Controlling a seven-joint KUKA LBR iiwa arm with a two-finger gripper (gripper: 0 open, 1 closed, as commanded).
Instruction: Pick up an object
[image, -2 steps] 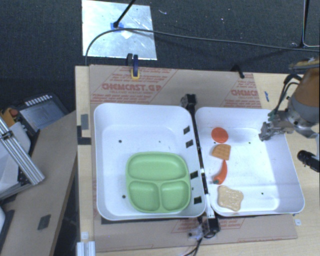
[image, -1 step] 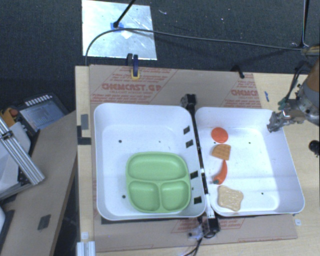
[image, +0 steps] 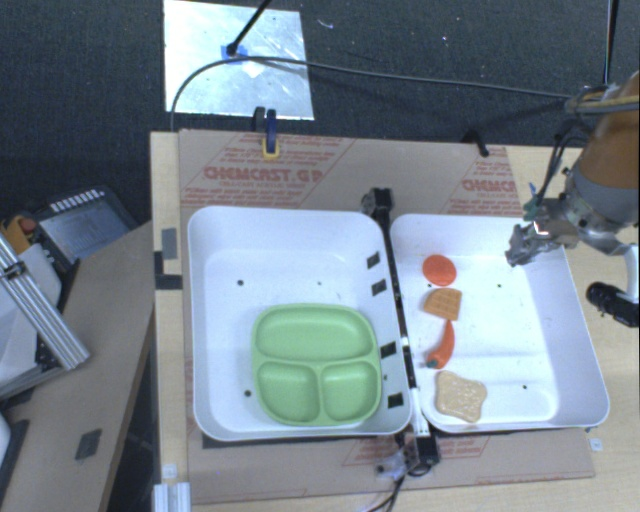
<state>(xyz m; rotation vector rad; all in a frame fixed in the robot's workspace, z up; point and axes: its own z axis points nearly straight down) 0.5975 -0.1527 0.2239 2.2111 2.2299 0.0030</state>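
Gripper (image: 522, 247) hangs over right bin's (image: 570, 330) far edge; its grasp state I cannot tell.
Descending here risks clipping the rim, missing the toys along the near-left wall: tomato (image: 439, 269), cracker (image: 443, 303).

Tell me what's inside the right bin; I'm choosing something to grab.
The right bin holds four food items in a column near its left wall: a round tomato, a cracker, a red pepper and a bread slice. Nothing covers them; the pincer hovers at the far edge.
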